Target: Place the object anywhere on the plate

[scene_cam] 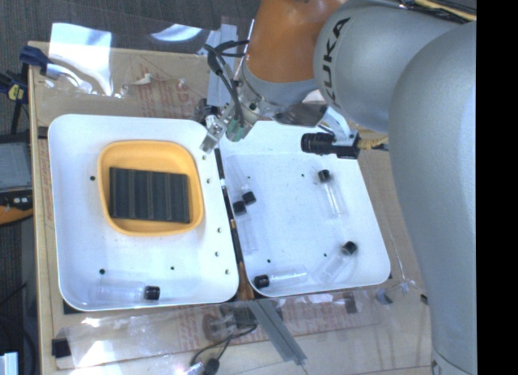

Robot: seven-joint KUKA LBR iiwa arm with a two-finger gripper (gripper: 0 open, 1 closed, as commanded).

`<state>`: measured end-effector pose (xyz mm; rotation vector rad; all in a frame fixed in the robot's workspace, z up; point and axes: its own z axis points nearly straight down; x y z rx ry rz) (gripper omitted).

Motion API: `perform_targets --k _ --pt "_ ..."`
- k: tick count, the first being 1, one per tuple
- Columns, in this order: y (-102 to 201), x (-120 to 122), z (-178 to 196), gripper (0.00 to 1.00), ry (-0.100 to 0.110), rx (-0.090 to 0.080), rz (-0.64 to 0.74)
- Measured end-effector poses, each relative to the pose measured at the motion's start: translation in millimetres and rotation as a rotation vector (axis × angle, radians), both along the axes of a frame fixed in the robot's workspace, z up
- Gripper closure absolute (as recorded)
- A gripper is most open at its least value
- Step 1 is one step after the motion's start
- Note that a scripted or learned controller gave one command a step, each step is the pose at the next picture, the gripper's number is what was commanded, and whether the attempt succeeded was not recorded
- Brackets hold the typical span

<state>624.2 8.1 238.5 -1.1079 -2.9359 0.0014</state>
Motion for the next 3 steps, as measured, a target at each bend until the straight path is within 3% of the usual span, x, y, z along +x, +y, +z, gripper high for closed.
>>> perform_targets --k 1,2,3 --pt "0 0 0 0.00 0.000 0.000 0.000" --pt "1 1 10 1.00 -0.001 0.001 0.002" --pt "3 -15 -21 1.00 -0.002 0.000 0.354"
